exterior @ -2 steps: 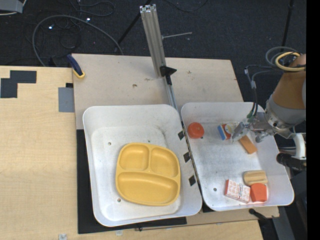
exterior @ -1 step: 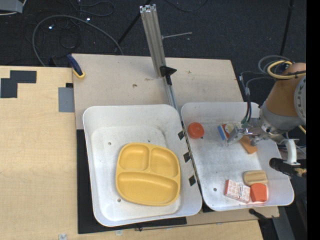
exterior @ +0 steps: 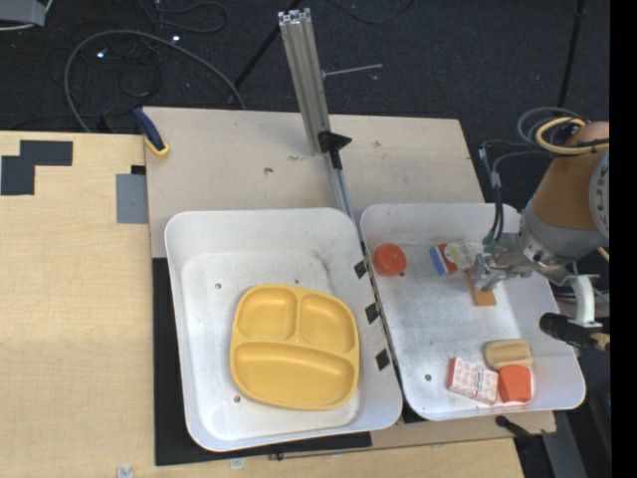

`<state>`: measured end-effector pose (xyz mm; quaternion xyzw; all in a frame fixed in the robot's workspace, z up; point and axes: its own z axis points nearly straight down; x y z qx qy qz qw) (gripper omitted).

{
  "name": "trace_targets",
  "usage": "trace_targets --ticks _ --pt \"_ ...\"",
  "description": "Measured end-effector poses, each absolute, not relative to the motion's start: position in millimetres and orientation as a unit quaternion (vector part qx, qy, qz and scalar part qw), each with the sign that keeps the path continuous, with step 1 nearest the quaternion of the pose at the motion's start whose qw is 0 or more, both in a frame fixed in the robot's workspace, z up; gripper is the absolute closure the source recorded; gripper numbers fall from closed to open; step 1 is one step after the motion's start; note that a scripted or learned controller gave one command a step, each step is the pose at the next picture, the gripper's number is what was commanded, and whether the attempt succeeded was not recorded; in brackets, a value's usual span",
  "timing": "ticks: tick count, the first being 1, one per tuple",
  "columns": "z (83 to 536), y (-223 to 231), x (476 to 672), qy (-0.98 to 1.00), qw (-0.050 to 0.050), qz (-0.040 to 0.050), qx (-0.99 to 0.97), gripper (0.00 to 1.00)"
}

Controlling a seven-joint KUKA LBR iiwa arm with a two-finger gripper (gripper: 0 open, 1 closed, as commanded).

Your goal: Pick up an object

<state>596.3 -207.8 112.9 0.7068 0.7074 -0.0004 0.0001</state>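
My gripper [exterior: 487,275] hangs over the upper middle of the right bin [exterior: 438,347], with the arm coming in from the right. A small orange-brown block [exterior: 485,298] lies directly below its tip, and contact cannot be judged. Just left of the gripper lies a blue and white packet [exterior: 451,257]. Further left rests a red-orange ball [exterior: 389,259]. Near the bin's front right corner sit a tan loaf-shaped piece [exterior: 507,353], an orange cube [exterior: 515,383] and a red and white box [exterior: 471,379].
The left bin [exterior: 199,267] holds a yellow divided plate [exterior: 295,346]. An aluminium post [exterior: 307,78] rises behind the bins. Black clips [exterior: 370,312] sit along the seam between the bins. Cables and a yellow ring [exterior: 559,132] lie at the arm's base on the right.
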Motion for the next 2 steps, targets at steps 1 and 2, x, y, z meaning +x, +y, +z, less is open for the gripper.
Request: trace_targets --ticks 1,2 --pt "173 -213 590.1 0.706 0.002 0.0006 0.708 1.0" --pt "226 -213 590.5 0.708 0.001 0.0004 0.707 1.0"
